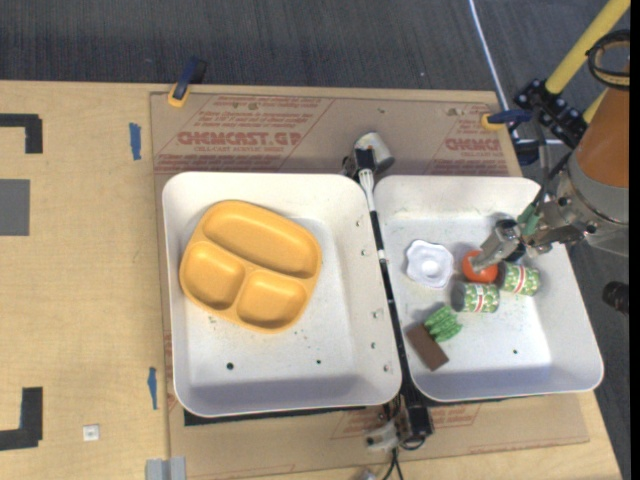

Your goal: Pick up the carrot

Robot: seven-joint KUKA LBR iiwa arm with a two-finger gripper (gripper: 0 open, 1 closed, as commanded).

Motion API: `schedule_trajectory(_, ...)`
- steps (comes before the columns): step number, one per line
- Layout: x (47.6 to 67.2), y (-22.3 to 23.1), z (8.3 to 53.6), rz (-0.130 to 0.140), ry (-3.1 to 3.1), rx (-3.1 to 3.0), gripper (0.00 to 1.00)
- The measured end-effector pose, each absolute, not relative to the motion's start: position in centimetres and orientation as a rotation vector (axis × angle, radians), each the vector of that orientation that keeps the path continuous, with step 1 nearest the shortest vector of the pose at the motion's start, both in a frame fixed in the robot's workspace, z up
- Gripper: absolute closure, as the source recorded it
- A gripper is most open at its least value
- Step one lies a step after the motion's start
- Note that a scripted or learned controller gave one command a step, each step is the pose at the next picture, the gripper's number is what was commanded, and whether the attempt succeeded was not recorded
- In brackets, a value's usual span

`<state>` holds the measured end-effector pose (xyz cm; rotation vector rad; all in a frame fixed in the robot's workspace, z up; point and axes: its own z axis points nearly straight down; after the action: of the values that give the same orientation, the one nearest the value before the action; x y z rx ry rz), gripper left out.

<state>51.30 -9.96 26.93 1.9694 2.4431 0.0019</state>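
Observation:
The carrot [474, 267], a small orange piece, lies in the middle of the right bin [560, 363]. My gripper [497, 248] reaches in from the right and sits low over the carrot's right end, touching or nearly touching it. Part of the carrot is hidden under the gripper's tip. The arm's orange band [607, 143] shows at the right edge of the view.
Crowded around the carrot are a white flower-shaped cup [428, 263], two green-and-white cans [478, 299] [521, 280], a green leafy toy [442, 323] and a brown block [429, 349]. The left bin [200, 368] holds a yellow divided plate [250, 263].

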Motion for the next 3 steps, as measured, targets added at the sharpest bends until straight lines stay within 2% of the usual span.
schedule_trajectory(1, 52.6, -4.5, 18.9, -0.001, 2.460, 1.956, 0.00)
schedule_trajectory(2, 47.9, 3.0, 18.4, -0.001, 2.565, 1.818, 0.00)
schedule_trajectory(3, 48.0, 3.0, 19.4, 0.002, 2.562, 1.818, 1.00)
